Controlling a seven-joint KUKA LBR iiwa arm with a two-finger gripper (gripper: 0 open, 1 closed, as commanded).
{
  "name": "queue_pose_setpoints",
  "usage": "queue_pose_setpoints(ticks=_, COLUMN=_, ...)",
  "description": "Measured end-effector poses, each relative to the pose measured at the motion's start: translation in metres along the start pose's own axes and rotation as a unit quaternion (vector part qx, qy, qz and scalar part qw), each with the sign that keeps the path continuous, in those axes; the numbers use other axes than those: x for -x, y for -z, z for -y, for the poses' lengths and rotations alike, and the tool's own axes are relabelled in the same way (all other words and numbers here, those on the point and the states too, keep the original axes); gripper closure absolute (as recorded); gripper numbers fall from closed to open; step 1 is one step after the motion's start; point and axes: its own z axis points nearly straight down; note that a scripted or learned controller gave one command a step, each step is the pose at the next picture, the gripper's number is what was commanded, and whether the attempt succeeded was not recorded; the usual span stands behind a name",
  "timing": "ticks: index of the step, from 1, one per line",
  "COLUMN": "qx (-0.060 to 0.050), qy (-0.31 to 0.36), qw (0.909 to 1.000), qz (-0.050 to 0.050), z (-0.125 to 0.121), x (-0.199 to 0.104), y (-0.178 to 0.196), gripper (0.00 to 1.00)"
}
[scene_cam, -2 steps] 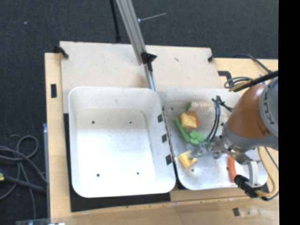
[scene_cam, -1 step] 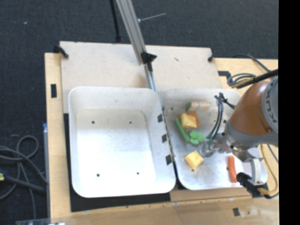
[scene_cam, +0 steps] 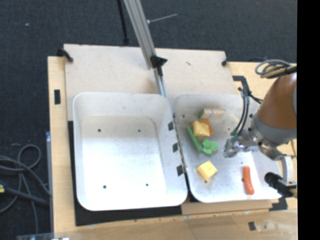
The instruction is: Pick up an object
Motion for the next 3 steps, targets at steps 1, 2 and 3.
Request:
queue_pose_setpoints(ticks=1, qx=0.000, qy=0.000, qw=1.0000, qz=0.000, z=-0.003, x=0.002, y=0.049, gripper=1.00)
queue_pose_setpoints(ticks=2, qx=-0.003, qy=0.002, qw=1.0000, qz=-0.002, z=-0.011, x=-0.054, y=0.043, gripper=1.00)
queue_pose_setpoints(ticks=3, qx=-0.004, qy=0.002, qw=1.0000, qz=-0.002, z=-0.010, x=-0.102, y=0.041, gripper=1.00)
